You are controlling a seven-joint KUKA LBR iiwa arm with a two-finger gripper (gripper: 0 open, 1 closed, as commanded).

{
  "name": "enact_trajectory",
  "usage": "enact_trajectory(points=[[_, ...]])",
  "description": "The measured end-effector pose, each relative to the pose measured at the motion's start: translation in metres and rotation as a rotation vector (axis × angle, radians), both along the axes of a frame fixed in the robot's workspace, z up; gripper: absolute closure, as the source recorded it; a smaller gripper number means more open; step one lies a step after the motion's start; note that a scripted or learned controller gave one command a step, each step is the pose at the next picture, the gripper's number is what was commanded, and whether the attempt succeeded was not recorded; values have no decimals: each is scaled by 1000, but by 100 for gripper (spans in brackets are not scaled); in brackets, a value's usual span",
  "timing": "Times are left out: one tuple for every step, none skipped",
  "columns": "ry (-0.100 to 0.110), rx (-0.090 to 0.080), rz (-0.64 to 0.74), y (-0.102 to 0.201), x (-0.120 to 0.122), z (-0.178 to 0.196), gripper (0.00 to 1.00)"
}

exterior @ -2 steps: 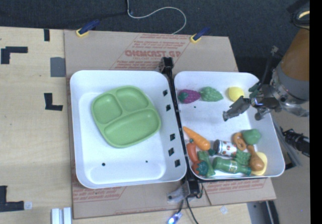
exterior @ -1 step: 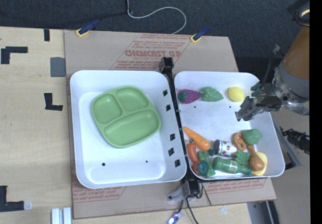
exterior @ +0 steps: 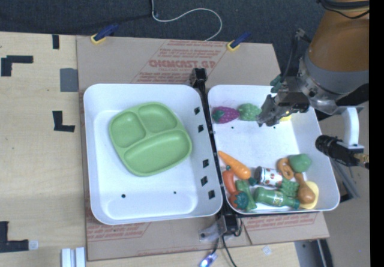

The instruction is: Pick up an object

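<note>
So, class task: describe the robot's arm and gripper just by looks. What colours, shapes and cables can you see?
The arm is bulky and rounded, with a broad orange band over a grey wrist section. Thin dark cables run down its left side to the gripper, a compact, dark, boxy unit with a small teal patch. A white bracket with a black cylindrical part sticks out below the wrist. No markings are readable.

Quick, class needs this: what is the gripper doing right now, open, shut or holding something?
Gripper: cannot be told; it hangs over the right bin's far end.
</note>
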State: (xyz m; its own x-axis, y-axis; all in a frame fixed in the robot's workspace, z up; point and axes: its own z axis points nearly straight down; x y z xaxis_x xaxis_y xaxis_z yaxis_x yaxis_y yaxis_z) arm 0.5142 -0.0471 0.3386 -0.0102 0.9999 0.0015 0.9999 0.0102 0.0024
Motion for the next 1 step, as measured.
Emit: enact_trajectory(points=[[-2, 2, 7, 126, 3, 55, 100]])
